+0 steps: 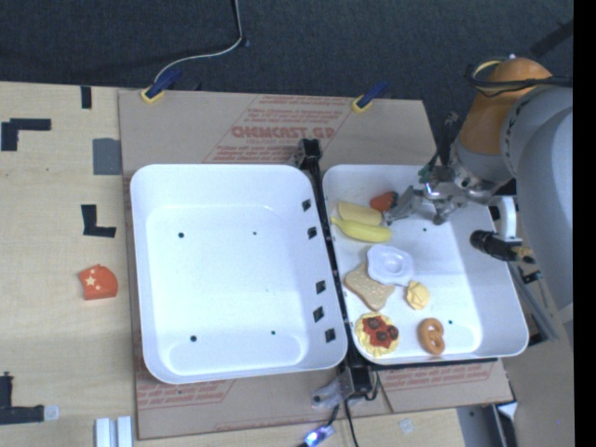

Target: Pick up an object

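Hand (402, 209) | grip state cannot tell | low in right bin (484, 329) | beside red piece (383, 201), banana (360, 222)

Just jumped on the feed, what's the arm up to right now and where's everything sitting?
The gripper is low over the far end of the right bin, next to a small red piece and the banana. Nothing is visibly between its fingers. Also in that bin are a fried egg, a toast slice, a small pizza and a pretzel. A red item lies on the bench left of the bins.
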Tool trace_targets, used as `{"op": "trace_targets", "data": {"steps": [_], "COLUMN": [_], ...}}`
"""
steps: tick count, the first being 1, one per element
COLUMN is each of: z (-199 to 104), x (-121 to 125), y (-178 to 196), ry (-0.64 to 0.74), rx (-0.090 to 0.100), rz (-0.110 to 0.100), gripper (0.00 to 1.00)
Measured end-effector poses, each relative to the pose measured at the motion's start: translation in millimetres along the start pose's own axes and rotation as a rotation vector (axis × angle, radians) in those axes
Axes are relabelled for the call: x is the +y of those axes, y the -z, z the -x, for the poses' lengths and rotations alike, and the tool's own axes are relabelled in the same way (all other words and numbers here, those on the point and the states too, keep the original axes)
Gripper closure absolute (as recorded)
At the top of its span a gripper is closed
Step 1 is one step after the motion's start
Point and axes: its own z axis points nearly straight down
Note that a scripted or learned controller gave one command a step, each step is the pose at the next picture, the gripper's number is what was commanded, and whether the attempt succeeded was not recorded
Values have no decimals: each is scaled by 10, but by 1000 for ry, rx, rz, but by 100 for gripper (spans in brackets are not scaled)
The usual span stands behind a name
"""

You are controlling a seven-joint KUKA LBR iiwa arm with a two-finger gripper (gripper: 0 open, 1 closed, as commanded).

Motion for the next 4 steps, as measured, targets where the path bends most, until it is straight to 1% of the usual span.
{"op": "trace_targets", "data": {"steps": [1, 2, 3, 4], "z": [-775, -1090, -684, -1119], "x": [-1, 70, -694, -347], "y": [15, 60, -2, -4], "ry": [-7, -13, -17, -11], "rx": [-15, -14, -12, -12], "rz": [12, 46, 40, 42], "gripper": [0, 0, 0, 0]}}
